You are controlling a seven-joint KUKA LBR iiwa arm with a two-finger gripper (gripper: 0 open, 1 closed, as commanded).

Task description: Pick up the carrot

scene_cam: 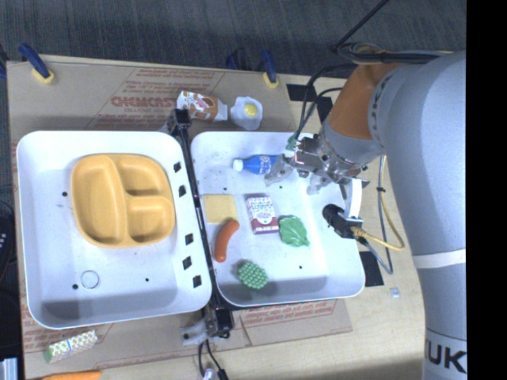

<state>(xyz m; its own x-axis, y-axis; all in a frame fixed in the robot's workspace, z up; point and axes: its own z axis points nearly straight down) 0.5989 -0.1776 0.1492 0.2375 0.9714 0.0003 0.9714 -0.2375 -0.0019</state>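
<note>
The carrot (226, 238), a short orange-red stick, lies along the left wall of the right bin (348, 271), below a yellow cheese slice (219, 207). My gripper (297, 179) hangs over the upper right part of that bin, well up and to the right of the carrot. Its fingers stand apart with nothing between them. One fingertip (277, 174) is close to the right end of a blue and white bottle (255, 165).
The right bin also holds a red and white packet (261, 214), a green leaf (294, 231) and a green dotted piece (253, 275). A yellow divided tray (123, 197) sits in the left bin (47, 291). A small carton (198, 105) and a yellow-topped cup (248, 112) stand behind the bins.
</note>
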